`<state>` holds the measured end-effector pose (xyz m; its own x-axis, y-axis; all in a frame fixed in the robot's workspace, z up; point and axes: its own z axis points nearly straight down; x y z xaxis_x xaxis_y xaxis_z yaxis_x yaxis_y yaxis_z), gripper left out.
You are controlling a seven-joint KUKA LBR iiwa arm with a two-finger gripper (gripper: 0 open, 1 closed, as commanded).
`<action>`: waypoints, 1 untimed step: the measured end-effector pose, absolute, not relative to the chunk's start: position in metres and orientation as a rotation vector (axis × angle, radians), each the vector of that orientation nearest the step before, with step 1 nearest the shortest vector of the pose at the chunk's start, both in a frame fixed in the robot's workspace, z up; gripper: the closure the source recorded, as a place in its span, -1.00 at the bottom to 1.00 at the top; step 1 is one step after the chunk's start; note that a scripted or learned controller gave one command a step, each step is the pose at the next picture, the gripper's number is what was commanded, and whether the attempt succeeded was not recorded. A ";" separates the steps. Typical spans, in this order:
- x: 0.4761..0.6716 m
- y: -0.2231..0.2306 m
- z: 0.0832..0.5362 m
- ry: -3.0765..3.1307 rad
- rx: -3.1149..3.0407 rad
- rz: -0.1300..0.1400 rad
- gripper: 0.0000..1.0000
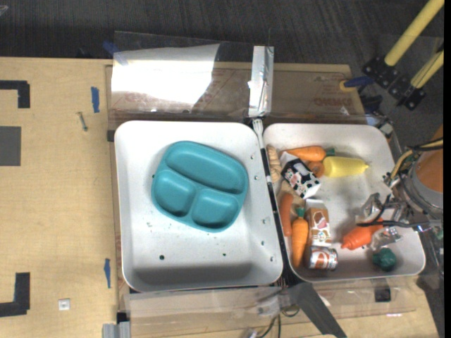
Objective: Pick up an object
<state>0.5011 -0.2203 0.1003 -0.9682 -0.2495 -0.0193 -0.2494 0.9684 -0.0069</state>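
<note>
My gripper (378, 221) is low over the right side of the right bin (366, 134), reaching in from the right, and it is open. One fingertip (370, 205) is above a small orange carrot (356, 237), the other (387, 235) just to its right. The carrot's right end lies close to the gap between them, but nothing is gripped. A dark green round piece (385, 260) rests just below the gripper. Further left are a yellow piece (344, 166), a cow-patterned carton (300, 177), a can (323, 258) and more carrots (299, 239).
The left bin (134, 189) holds a teal divided plate (200, 184). A long carrot (306, 153) lies near the right bin's far wall. An orange-and-white box (319, 224) sits above the can. Yellow bars (416, 27) stand outside at the upper right.
</note>
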 end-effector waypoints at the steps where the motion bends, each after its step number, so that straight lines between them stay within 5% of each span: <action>1: 0.558 -0.211 0.089 2.979 -0.957 -0.009 1.00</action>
<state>0.5579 -0.2115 0.0891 -0.8130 -0.5822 -0.0101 -0.5822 0.8130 -0.0092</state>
